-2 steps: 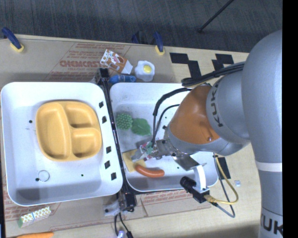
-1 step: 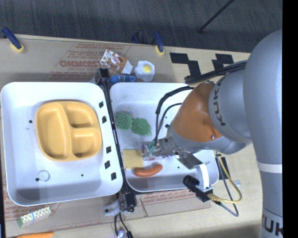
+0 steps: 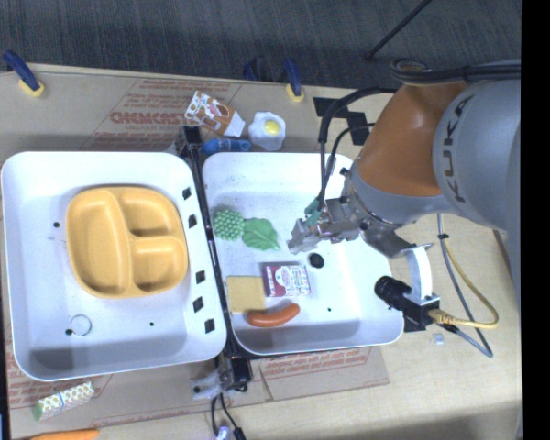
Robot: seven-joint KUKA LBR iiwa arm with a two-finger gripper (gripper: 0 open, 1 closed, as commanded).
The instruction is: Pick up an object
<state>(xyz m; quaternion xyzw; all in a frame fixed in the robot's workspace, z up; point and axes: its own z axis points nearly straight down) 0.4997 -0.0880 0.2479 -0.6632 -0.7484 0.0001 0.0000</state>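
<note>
In the right bin lie a green toy vegetable, a dark red packet, a yellow cheese slice and an orange-red sausage. My gripper hangs over the bin's middle, just right of the green vegetable and above the red packet. Nothing shows between its fingers. The grey arm with the orange band covers the bin's right side.
The left bin holds a yellow divided tray. Behind the bins sit a small patterned carton, a blue item and a white-and-yellow egg toy. Cables trail off the bench at the right.
</note>
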